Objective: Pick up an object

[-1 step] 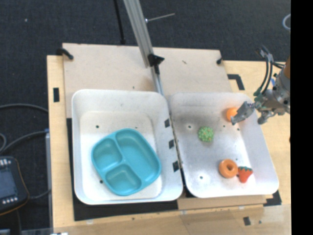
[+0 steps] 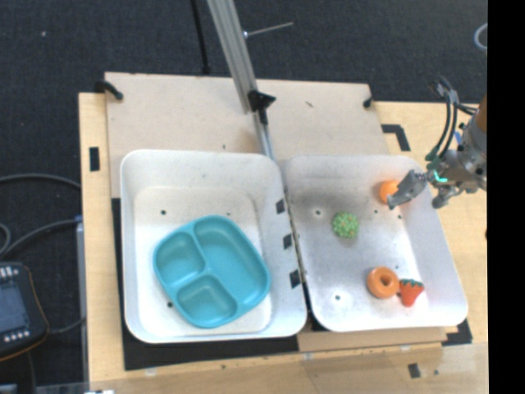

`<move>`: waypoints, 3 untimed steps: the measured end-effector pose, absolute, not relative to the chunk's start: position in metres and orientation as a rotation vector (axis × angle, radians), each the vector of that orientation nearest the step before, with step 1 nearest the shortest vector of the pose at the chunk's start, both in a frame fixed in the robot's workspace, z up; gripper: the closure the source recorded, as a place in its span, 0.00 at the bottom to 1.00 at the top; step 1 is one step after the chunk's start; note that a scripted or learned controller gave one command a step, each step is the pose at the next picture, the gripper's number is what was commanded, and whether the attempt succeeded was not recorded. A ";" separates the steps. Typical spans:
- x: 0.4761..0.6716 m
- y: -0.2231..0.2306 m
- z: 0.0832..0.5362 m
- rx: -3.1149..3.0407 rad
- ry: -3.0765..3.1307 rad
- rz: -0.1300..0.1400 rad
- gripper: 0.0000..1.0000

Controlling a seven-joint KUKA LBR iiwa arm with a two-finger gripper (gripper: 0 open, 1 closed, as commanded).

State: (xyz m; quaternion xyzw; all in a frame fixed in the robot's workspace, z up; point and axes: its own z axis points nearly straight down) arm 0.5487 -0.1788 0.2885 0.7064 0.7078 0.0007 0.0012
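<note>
Orange ball (image 2: 387, 190): right bin (image 2: 435, 245), 1 o'clock corner, just beside the gripper's near finger.
Gripper (image 2: 425, 190): over the bin's 2 o'clock rim, fingers apart, nothing between them.
Green ball (image 2: 345, 225): bin centre.
Donut (image 2: 382, 282): 5 o'clock, strawberry (image 2: 410, 291) beside it.
Tray (image 2: 212, 269): teal, left bin (image 2: 139, 220).

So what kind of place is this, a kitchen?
Probably a robot test lab, not a kitchen: two white bins on a wooden bench, toy food like a green ball, and a robot hand.
</note>
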 end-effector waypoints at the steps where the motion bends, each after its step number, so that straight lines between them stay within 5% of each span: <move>1: 0.545 -0.178 0.226 2.223 2.224 -0.005 0.00; 3: 0.559 -0.175 0.125 2.225 2.218 -0.004 0.00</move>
